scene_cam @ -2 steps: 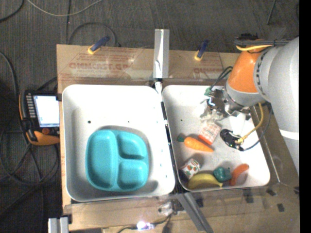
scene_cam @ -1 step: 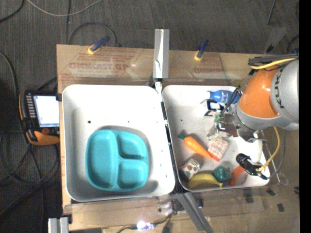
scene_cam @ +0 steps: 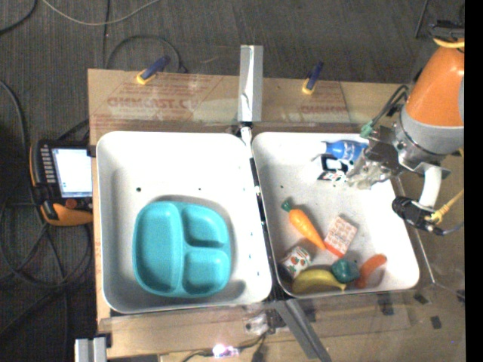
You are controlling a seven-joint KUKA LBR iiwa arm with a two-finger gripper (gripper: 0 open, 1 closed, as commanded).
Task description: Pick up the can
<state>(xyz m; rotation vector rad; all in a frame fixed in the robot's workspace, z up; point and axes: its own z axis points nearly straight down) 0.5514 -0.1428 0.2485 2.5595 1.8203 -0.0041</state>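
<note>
Blue and white, the can (scene_cam: 341,155) lies on its side at the upper centre of the right bin (scene_cam: 392,236), close to that bin's far wall. The claw (scene_cam: 367,170) sits just right of it, its pale fingers blurred against the white floor, so whether they are apart or together cannot be told from this view. Nothing shows the can between them; treat it as not held.

Risks from this position:

1. Rolling. The can rests on its curved side (a judgement from its outline). A finger touching one flank alone would likely push it toward the far wall or the divider instead of trapping it.
2. Wall contact. The can is near the far rim of the right bin. A descent aimed slightly high in the frame could drive a finger onto the rim.
3. Offset grasp. The claw appears beside the can's right end, not over its middle. Closing there may catch only the end, and the can could pivot out on lifting.
4. Wrong target. The carrot (scene_cam: 307,224), the small red-and-white packet (scene_cam: 341,234), the banana (scene_cam: 318,280) and the other small items occupy the lower part of the same bin, well apart from the can, so interference is improbable.

The left bin (scene_cam: 121,164) carries a teal divided plate (scene_cam: 182,247) and plays no part.
</note>
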